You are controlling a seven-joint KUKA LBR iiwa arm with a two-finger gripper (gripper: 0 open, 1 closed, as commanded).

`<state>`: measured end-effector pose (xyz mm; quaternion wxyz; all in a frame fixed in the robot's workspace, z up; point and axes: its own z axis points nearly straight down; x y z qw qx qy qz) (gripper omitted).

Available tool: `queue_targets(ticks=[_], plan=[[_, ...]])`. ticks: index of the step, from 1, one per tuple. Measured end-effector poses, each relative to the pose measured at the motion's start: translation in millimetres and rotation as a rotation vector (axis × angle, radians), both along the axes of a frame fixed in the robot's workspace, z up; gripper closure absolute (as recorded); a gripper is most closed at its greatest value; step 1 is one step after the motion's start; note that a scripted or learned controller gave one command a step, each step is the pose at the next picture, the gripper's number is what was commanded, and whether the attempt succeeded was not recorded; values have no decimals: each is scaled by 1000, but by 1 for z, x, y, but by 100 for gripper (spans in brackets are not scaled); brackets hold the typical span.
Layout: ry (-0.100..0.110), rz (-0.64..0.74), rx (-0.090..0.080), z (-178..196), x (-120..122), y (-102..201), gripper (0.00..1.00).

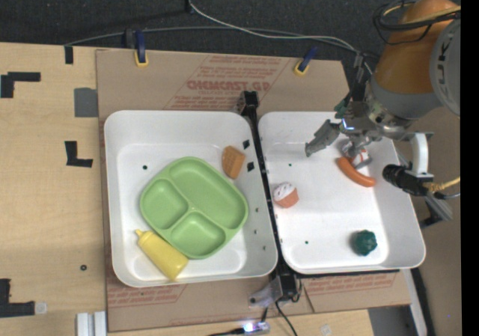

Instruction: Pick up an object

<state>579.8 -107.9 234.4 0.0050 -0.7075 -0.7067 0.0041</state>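
A wooden counter (45,200) carries a cardboard sheet (217,80) clamped at its far edge, with dark carpet beyond and a cable trailing across it. Two white bins sit side by side on the cardboard. The left bin (120,140) holds a green divided plate (194,207), a yellow mustard bottle (161,254) at its near left corner, and a small brown bread piece (233,162) by its right wall. In the right bin (397,252) the hand (340,144) hangs with fingers spread apart, nothing between them, just above an orange-red hot dog (355,171) near the far right corner. A pink-white toy (285,194) lies by the left wall, a dark green lump (364,242) near the front right.
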Motion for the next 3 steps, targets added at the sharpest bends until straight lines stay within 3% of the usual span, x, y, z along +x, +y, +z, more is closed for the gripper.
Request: queue_targets(ticks=[1, 3], plan=[[-11, 3, -1, 6, 2, 0, 0], [-6, 1, -1, -89, -11, 7, 0]])
